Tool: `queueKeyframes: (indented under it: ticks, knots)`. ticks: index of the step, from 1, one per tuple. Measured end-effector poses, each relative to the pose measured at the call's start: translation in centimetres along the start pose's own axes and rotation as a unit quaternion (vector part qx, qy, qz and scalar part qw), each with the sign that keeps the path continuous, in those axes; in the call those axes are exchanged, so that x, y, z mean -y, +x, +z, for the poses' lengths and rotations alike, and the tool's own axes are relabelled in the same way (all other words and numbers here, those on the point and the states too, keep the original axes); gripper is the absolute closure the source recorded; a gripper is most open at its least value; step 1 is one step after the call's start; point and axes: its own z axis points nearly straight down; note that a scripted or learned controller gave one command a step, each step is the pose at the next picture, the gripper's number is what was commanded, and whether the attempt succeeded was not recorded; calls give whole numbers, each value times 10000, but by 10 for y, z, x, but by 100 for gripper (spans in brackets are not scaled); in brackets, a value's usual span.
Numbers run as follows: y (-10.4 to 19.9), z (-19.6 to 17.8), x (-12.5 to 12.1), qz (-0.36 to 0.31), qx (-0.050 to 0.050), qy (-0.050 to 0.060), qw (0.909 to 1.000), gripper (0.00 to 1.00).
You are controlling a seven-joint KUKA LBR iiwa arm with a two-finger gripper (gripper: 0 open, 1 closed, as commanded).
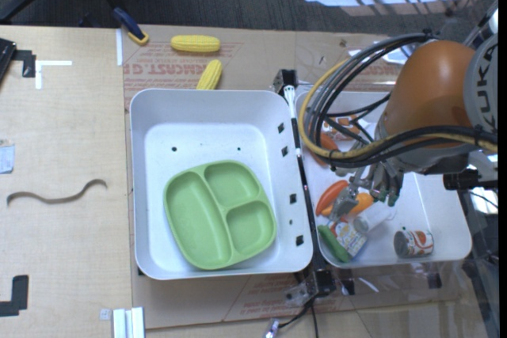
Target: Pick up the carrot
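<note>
The orange carrot (pixel 329 198) lies at the left side of the right bin (pixel 444 249), close to the wall between the two bins. My gripper (pixel 351 200) hangs right over the carrot's middle and hides part of it. Orange shows on both sides of the gripper, to its left and at its right. The arm's grey body with its orange band (pixel 436 91) covers the far half of this bin, with black and yellow cables looping over it.
Just in front of the carrot lie a green vegetable (pixel 333 245) and a small printed packet (pixel 354 236). A small can (pixel 413 243) lies front right. The left bin (pixel 150 170) holds a green divided plate (pixel 222 211). Two corn cobs (pixel 195 43) lie beyond it.
</note>
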Motion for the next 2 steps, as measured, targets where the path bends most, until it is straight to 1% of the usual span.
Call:
queueKeyframes:
  ticks: [1, 2]
  knots:
    - [-4, 41, 66, 628, -1, 6, 9980, 0]
    - [-55, 99, 66, 392, 18, 1, 9992, 0]
